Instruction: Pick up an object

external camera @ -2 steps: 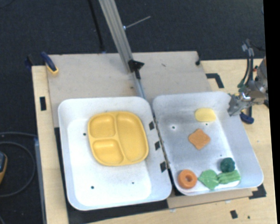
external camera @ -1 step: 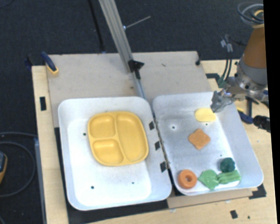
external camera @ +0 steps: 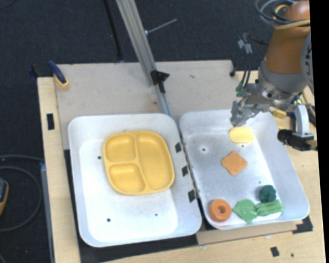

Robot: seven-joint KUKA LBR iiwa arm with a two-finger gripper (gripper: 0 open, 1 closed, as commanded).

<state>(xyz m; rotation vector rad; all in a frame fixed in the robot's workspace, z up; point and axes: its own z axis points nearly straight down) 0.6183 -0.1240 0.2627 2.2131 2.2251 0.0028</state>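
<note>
Where fingers blur, end effector (external camera: 242, 118) just above yellow piece (external camera: 241, 134).

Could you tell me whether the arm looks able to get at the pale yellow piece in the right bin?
Probably yes. The pincer hangs just above the yellow piece near the far end of the right bin, and nothing lies on it; the orange piece sits apart, nearer the camera.

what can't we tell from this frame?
- Claw: too small and blurred in the camera view to tell if it grips anything; it sits just above the yellow piece.
- Arm: upper part cut off by the right edge.
- Green items: too blurred to identify.
</note>
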